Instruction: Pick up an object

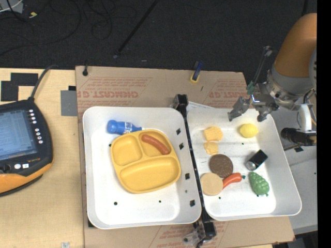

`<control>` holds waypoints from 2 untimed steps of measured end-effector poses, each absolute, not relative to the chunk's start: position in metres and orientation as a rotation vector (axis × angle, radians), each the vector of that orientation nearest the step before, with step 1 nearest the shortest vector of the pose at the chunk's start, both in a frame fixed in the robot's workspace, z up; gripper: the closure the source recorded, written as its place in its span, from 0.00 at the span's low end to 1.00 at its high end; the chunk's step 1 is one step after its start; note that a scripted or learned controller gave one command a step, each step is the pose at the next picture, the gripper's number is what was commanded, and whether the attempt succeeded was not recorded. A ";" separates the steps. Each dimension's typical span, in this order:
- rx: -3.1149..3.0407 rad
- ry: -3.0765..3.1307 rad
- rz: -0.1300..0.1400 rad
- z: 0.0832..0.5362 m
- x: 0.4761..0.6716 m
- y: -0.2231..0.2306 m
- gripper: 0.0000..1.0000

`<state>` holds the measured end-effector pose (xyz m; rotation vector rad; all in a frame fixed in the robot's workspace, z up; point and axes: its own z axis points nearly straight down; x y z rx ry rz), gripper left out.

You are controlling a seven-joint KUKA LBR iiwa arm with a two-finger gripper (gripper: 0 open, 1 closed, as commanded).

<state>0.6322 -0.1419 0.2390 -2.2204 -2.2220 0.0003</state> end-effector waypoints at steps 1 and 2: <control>-2.210 -2.222 0.004 0.202 0.613 -0.052 0.00; -2.219 -2.214 0.010 0.098 0.597 -0.085 0.00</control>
